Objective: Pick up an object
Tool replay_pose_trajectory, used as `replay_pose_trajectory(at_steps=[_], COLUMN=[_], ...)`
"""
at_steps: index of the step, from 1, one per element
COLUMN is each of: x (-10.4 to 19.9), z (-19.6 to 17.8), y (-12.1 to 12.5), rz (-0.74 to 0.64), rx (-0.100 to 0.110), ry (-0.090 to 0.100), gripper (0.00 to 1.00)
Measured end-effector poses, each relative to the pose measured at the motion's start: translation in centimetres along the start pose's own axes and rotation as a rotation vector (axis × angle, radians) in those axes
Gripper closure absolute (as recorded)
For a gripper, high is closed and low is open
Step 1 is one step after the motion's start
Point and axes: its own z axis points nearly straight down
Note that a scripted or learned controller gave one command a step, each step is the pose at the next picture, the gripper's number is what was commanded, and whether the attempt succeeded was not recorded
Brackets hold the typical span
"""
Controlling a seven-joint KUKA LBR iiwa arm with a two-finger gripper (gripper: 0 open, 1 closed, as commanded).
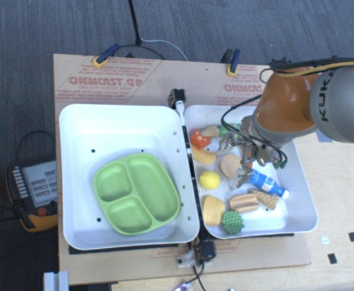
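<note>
The gripper is lowered into the right shallow white bin, over a pale beige rounded toy and just beside a blue plastic bottle; grasp state cannot be determined. A green three-compartment plastic tray lies in the left white bin.

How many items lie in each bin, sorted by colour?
Left bin:
Green divided plate: 1
Right bin:
Red: 1
Yellow or orange: 3
Tan or brown: 4
Green: 1
Blue bottle: 1
Total: 11
</note>
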Motion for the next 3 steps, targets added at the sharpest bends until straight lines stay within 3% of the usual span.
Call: replay_pose_trajectory(at_steps=[1, 2, 3], x=[-1.2, 2.1, 1.4], z=[0.1, 0.0, 0.1], y=[-1.9, -1.4, -3.6], rz=[-0.352, -0.78, -0.923], rx=[-0.011, -0.003, -0.019], ry=[0.002, -0.011, -0.006], gripper=[0.0, 0.0, 0.0])
